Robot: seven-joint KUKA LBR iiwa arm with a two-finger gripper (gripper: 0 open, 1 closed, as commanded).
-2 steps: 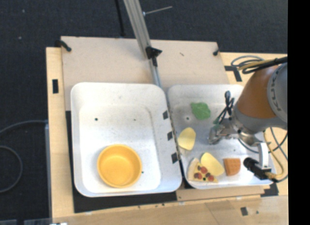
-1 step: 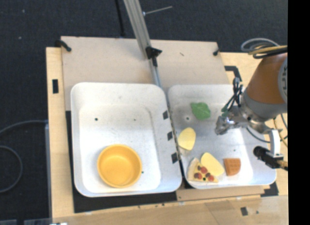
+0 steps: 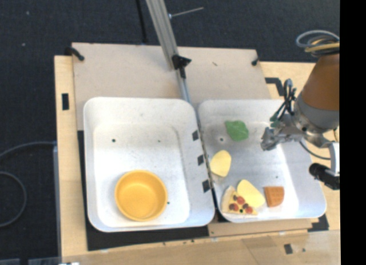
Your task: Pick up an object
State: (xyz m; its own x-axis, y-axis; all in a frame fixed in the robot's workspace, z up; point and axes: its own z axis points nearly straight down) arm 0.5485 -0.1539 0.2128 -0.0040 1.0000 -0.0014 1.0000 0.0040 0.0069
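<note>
Arm comes in from the right, orange band up top, wrist angled down-left, gripper hanging low, fingers seemingly close together but too blurry.

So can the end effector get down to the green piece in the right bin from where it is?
Probably yes. The end effector hangs over the right bin, beside the green piece, which lies alone on bare floor; the yellow wedge sits apart from it.

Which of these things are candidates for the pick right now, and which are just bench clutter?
Candidates, in the right bin near the gripper:
green piece
pale yellow piece
pizza slice
yellow wedge
orange block

Lying about:
yellow bowl in the left bin
metal pole
</note>
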